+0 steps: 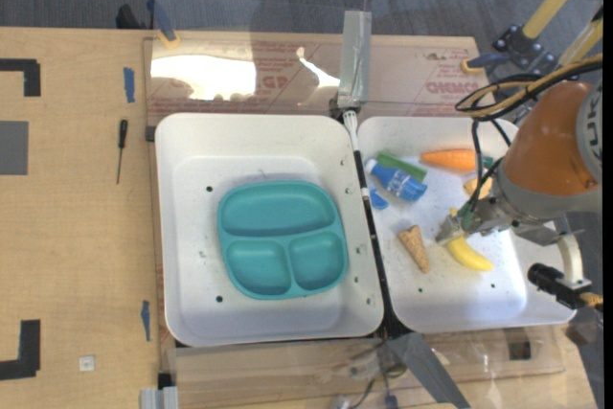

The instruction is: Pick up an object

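Observation:
The right bin (498,300) holds several small toys. An orange carrot (448,159) lies at the back, with a green piece (402,166) and a blue bottle (397,183) to its left. A tan ice-cream cone (416,247) lies near the middle. A yellow banana (471,255) rests toward the front right. My gripper (458,227) hangs low over the bin, just behind and to the left of the banana and right of the cone. The arm's orange band (551,144) covers part of the bin's right side.
The left bin (172,206) carries a teal divided plate (283,239). A raised divider (369,235) runs between the two bins. Black cables (498,101) loop behind the arm at the right. A cardboard wall (287,72) stands behind both bins.

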{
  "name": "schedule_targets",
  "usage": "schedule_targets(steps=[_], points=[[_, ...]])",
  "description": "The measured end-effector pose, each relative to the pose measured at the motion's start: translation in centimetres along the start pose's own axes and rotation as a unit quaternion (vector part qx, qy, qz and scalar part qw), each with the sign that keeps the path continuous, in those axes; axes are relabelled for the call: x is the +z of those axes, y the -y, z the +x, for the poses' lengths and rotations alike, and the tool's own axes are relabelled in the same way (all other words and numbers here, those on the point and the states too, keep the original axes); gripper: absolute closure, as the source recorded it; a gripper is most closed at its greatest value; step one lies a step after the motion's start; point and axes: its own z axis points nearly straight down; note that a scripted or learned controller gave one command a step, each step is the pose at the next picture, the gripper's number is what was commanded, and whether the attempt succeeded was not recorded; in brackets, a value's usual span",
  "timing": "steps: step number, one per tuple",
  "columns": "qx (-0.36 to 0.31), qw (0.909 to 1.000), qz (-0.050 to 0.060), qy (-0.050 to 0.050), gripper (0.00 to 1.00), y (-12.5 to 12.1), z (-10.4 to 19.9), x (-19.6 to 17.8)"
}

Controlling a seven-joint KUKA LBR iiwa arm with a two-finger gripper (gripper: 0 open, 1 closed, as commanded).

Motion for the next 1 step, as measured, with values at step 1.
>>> schedule_targets(steps=[1], points=[[-0.022,0.9998,0.002,-0.002,1.0,1.88,10.59,-17.51]])
